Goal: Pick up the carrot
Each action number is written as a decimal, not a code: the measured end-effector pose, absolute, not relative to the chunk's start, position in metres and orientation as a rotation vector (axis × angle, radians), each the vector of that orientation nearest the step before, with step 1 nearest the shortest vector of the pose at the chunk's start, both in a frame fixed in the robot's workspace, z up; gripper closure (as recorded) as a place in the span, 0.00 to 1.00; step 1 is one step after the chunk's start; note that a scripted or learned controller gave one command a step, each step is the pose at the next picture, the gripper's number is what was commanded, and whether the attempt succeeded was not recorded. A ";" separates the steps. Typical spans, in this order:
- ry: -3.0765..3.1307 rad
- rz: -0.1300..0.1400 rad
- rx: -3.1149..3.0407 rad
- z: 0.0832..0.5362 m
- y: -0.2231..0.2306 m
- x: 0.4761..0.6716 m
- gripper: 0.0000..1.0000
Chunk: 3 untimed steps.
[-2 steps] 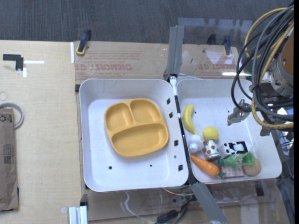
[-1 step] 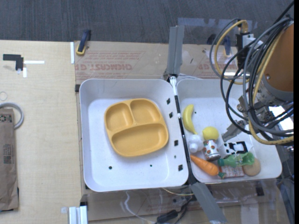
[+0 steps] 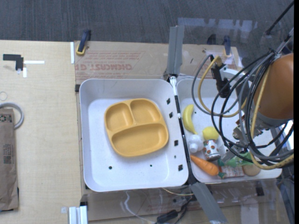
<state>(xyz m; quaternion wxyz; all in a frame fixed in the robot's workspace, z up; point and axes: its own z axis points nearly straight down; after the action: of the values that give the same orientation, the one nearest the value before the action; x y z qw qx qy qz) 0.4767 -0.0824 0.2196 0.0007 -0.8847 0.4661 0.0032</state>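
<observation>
A pale wooden bench [image 3: 42, 125] bears two shallow white bins; the tapered orange carrot [image 3: 205, 165] lies unlifted at the right bin's [image 3: 198, 177] lower left; the cable-hidden gripper's [image 3: 240, 141] state cannot be told.

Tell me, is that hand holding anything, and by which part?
Cannot be told: cables hide the hand. The carrot lies loose in the right bin.

— Any writing you can read?
— Red print, upside down, on the flat brown cardboard sheet [image 3: 122, 59] behind the bins. It looks like "CHEMCRAFT", though I'm not certain of every letter.
— Anything else?
— The brown paper bag [image 3: 8, 160] at the left edge carries a black printed label, too small to read.
</observation>
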 end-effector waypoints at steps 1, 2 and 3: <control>1.465 0.014 -2.775 0.228 -0.081 0.478 1.00; 1.123 0.003 -2.929 0.349 -0.152 0.553 1.00; 0.658 0.005 -3.068 0.362 -0.097 0.528 1.00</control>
<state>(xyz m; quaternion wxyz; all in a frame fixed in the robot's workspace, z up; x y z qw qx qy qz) 0.5280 -0.0967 0.3616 0.0021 -0.9778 0.2097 0.0016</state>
